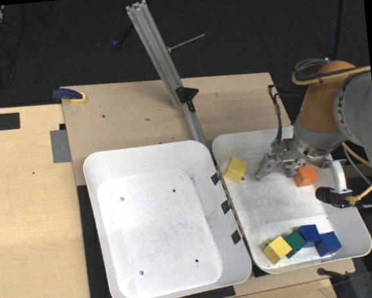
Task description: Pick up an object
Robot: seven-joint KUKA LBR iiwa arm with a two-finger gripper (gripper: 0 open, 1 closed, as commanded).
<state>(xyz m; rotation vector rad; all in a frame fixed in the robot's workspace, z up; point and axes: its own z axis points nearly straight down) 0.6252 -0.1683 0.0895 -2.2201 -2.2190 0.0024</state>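
In the right bin (354, 243), my gripper (273, 171) hangs low over the upper middle of the floor, its fingers spread open with nothing between them. An orange block (305, 177) lies just right of the gripper, outside the fingers. To the left of the gripper, a yellow block (236, 169) rests near the bin's left wall. At the front of this bin a cluster sits together: a yellow block (275, 249), a green block (294, 241) and two blue blocks (309, 233) (327, 243).
The left bin (102, 167) lies beside the right one, joined by black clips (225, 206). A slanted aluminium rail (164, 68) rises behind the bins. The arm's body and cables (331, 116) overhang the right bin's right side.
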